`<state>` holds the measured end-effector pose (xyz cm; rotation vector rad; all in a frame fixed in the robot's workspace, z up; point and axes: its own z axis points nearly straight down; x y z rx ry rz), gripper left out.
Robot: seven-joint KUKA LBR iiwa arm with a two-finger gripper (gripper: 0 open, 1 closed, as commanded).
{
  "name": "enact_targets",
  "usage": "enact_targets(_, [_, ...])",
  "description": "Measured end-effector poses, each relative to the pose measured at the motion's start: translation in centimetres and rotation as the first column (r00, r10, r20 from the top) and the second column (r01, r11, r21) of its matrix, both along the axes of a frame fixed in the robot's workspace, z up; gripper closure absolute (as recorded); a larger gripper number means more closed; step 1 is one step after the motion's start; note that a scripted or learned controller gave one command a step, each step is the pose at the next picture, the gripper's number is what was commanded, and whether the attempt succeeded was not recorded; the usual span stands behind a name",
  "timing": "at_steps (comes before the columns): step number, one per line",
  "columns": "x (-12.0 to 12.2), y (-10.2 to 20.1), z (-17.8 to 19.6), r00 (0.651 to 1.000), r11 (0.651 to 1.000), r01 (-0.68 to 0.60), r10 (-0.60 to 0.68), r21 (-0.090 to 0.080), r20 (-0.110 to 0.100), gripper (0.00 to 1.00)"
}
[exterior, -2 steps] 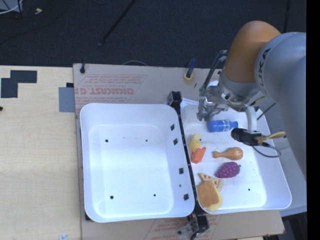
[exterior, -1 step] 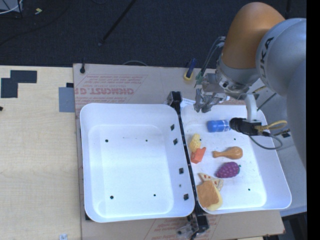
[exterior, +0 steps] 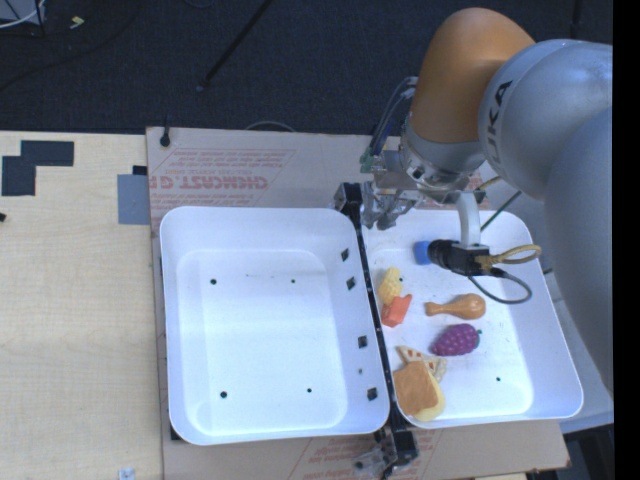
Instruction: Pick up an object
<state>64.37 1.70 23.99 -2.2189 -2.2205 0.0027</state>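
- Camera view: gripper (exterior: 385, 211) hangs over the far left corner of the right bin (exterior: 520, 393); spread or closed, I cannot tell.
- Toy drumstick (exterior: 457, 308) and purple grapes (exterior: 455, 340) lie in that bin.

I see both bins white with small black dots: left bin (exterior: 172, 298), right bin (exterior: 553, 363). In the right one: yellow toy (exterior: 390, 286), red-orange wedge (exterior: 397, 311), tan drumstick (exterior: 458, 308), purple grapes (exterior: 455, 340), orange-yellow slice (exterior: 418, 390). Arm (exterior: 560, 118) grey with an orange band (exterior: 468, 63); cardboard (exterior: 230, 173) brown, red print.
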Motion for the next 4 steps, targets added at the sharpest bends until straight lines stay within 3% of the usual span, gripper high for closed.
enact_targets(1, [-0.9, -5.0, 0.5, 1.0, 1.0, 0.003, -0.003, -0.001, 0.0, 1.0])
enact_targets(2, [-6.6, -8.5, -3.4, 1.0, 1.0, 0.004, -0.004, 0.0, -0.005, 1.0])
enact_targets(3, [-14.6, -11.3, -10.1, 1.0, 1.0, 0.005, -0.005, 0.002, -0.01, 1.0])
enact_targets(4, [-9.7, -9.8, -15.1, 1.0, 1.0, -0.001, 0.001, 0.0, 0.001, 1.0])
